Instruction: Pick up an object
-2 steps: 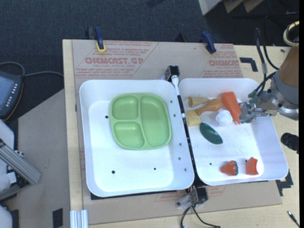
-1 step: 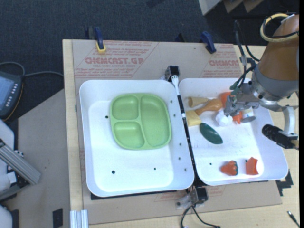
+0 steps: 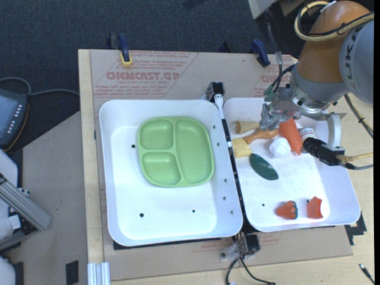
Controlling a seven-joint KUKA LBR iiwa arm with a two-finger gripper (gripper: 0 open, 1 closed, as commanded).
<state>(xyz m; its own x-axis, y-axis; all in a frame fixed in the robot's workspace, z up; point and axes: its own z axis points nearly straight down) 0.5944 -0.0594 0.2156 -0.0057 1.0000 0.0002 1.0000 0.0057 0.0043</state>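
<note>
My gripper [image 3: 269,121] hangs over the far part of the right bin [image 3: 338,215]. Just below it lies a tan and yellow piece [image 3: 248,141] near the bin's left wall. An orange carrot-like thing [image 3: 290,134] lies right beside the gripper, with a small white ball [image 3: 279,148] touching its near end. A dark green oval [image 3: 263,166] rests nearer the bin's middle. Toward the front sit a red strawberry-like thing [image 3: 287,209] and a red-orange chunk [image 3: 314,207]. Whether anything is held is hidden by the wrist.
The left bin [image 3: 119,218] holds a pale green divided plate [image 3: 176,151]. A ridge with screws [image 3: 228,159] separates the two bins. The arm's orange band [image 3: 329,37] rises at the upper right.
</note>
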